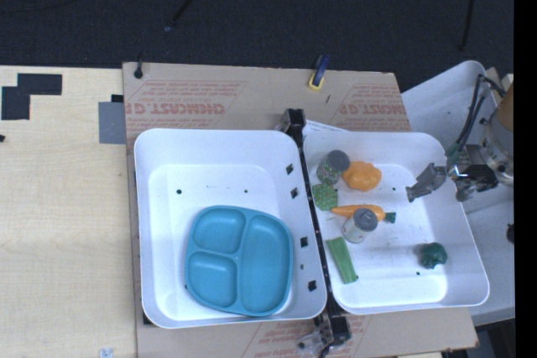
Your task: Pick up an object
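Two white bins side by side on the tabletop, with the hand (428,180) at the right bin's (457,285) upper right rim.

The hand hangs over the rim, nothing between its fingers; whether it is released or clenched cannot be told; the right bin holds an orange (362,175), a carrot (357,211), two small jars (336,163) (362,222), a green stick (341,259) and a dark green lump (433,255); the left bin (168,172) holds a blue divided plate (239,261).

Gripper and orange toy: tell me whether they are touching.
Apart. The camera view shows the gripper near the right bin's right wall, with bare white bin floor plainly visible between it and the orange toy.
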